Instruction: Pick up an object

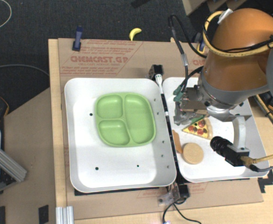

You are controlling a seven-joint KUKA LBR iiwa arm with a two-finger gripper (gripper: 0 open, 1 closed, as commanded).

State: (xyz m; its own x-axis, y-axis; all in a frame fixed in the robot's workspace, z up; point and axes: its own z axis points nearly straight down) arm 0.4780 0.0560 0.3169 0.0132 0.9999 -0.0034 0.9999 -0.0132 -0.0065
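Note:
My gripper [185, 117] hangs low over the right bin [216, 171], near its left wall, under the grey and orange wrist. Just right of its tips lies a toy pizza slice [198, 128] with red and green toppings. A round tan cookie [193, 153] sits below the slice. A thin brown strip [177, 141] lies along the bin's left wall beside the cookie. Nothing shows between the tips.
The left bin [80, 162] holds a green divided plate [125, 119] in its middle. Outside the bins, on the brown board, lie a blue clip [77, 38] and a small yellow banana [135, 32].

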